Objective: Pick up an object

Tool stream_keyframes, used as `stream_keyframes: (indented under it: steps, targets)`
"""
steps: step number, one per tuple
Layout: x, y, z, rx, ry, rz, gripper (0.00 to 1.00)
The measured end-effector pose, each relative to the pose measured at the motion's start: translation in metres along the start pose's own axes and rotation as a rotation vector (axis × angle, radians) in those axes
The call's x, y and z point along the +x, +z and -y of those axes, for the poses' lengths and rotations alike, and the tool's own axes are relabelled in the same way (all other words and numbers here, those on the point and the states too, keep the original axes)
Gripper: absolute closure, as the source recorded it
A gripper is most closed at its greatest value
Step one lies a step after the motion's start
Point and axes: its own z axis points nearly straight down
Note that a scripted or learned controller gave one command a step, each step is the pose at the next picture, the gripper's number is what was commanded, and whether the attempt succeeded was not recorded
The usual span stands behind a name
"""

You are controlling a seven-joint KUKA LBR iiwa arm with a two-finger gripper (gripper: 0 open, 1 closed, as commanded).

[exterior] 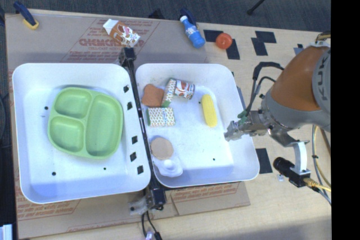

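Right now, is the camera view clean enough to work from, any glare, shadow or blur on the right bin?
In the camera view, the right bin is bright white but not blown out; the corn cob and can read fairly sharp; soft shadows fall under the items; the tool at the bin's right rim is small and slightly soft, its fingers unclear.

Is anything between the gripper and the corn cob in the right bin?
Nothing visible. The gripper sits at the right bin's right rim, and the corn cob lies just inward and up-view of it, with bare bin floor between them. The other items lie farther left.
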Motion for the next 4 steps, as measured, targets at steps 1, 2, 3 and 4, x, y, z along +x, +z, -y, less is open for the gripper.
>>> stream_keyframes:
  steps: [1,2,3,4]
  targets:
    - [0.049,0.102,0.0,0.003,-0.003,-0.003,1.0]
    - [0.027,0.101,-0.062,0.001,0.0,-0.002,1.0]
    - [0.011,-0.019,0.0,-0.001,0.0,0.001,1.0]
    - [0.055,0.042,0.0,0.004,-0.003,-0.003,1.0]
